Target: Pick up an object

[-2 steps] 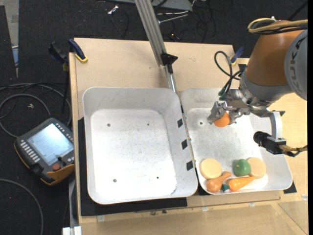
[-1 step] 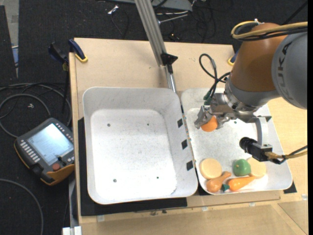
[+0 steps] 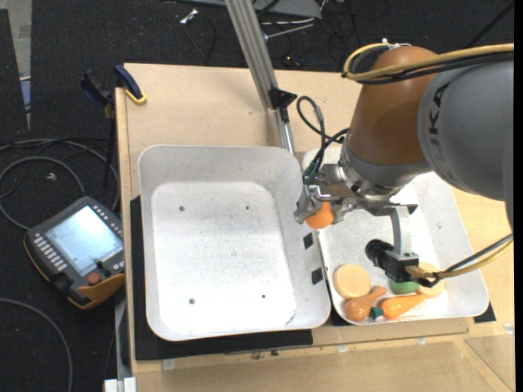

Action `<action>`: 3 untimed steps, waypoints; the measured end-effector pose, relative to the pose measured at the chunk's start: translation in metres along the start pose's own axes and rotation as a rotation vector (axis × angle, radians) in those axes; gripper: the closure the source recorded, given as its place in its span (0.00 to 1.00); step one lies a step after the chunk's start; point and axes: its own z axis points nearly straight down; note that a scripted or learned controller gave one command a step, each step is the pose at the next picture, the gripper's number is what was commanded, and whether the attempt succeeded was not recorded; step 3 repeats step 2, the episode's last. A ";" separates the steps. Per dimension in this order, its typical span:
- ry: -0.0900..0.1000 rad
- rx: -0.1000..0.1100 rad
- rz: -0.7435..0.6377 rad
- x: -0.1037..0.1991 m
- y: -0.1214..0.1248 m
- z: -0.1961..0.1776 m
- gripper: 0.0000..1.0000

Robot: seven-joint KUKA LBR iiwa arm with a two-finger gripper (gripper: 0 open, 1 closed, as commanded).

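My gripper (image 3: 315,211) hangs over the left edge of the right bin (image 3: 454,233), by the wall shared with the left bin. It is shut on a small orange object (image 3: 321,216) that shows between its fingers, lifted above the bin floor. In the right bin's front corner lie a pale yellow disc (image 3: 353,280), an orange pear-shaped piece (image 3: 361,307), a carrot (image 3: 401,305) and a green piece (image 3: 403,287). The arm's bulk hides the back of the right bin.
The left bin (image 3: 216,239) sits directly left of my gripper. A slanted metal pole (image 3: 253,47) rises behind the bins. A teach pendant (image 3: 78,250) lies on the floor at the left, off the bench.
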 end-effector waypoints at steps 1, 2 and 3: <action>-0.001 0.001 0.001 0.038 -0.025 0.002 1.00; -0.002 -0.001 0.009 0.035 -0.024 0.002 0.00; -0.002 -0.001 0.009 0.035 -0.024 0.002 0.00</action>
